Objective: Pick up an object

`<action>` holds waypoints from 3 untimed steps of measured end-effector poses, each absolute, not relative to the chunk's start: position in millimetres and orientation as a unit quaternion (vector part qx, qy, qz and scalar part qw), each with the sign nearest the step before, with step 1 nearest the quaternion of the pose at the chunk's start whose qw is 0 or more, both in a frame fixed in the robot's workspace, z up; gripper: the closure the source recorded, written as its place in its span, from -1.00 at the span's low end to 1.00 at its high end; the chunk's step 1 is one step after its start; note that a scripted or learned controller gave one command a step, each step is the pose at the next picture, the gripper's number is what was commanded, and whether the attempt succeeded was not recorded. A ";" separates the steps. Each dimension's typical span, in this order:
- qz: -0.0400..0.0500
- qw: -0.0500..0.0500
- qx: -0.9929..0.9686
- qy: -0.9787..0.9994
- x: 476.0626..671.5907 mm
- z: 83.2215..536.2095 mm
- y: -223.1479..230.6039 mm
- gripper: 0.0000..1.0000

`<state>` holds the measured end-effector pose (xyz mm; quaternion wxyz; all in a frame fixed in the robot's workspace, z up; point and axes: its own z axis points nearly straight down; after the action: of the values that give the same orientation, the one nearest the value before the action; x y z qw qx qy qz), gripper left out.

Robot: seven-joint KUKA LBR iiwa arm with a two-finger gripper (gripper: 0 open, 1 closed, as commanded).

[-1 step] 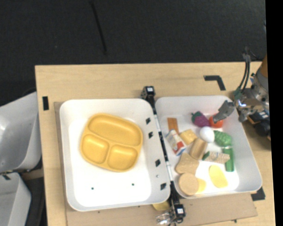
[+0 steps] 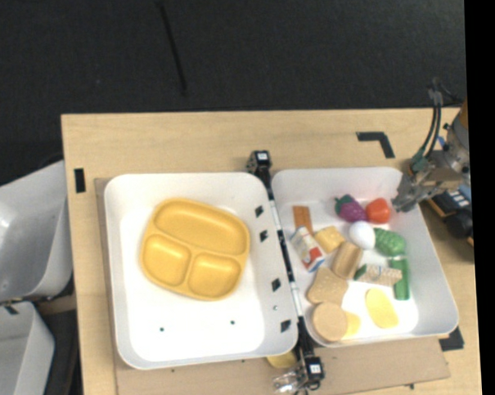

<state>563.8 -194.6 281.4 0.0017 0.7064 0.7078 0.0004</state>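
Red tomato lies just beside the gripper, toward the bin's middle, with the purple piece beyond it. Whether the gripper is open, I cannot tell.

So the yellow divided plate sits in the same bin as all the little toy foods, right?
Not quite. The camera view shows the yellow divided plate alone in the left bin; the little toy foods are piled in the right bin.

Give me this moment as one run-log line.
stage: approach | gripper: over right bin's far right rim, nothing seen held | nearest: red toy | left bin: yellow divided plate
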 end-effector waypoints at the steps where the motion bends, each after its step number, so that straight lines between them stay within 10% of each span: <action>1: -0.001 -0.002 0.708 0.707 491.2 255.2 -165.8 1.00; 2: 0.002 0.003 0.706 0.709 512.9 96.6 -103.4 1.00; 3: 0.002 0.001 0.705 0.709 489.8 205.5 -43.9 1.00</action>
<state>489.8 -43.9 205.5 0.0014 0.7049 0.7093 0.0022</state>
